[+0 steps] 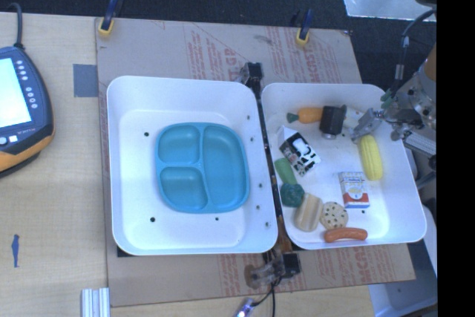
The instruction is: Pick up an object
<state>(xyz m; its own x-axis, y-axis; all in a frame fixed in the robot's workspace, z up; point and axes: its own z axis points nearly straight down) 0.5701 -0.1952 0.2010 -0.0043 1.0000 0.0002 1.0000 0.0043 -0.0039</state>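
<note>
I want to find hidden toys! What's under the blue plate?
The blue plate lies flat on the floor of the left white bin. White floor shows all round it. Anything right beneath it is covered, so that cannot be seen.

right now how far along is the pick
Done: nothing yet; the corn, carrot and sausage all lie in the right bin. In hand: the gripper is over that bin, beside the corn's far end, nothing visibly held. Left: grasping and lifting an object.
</note>
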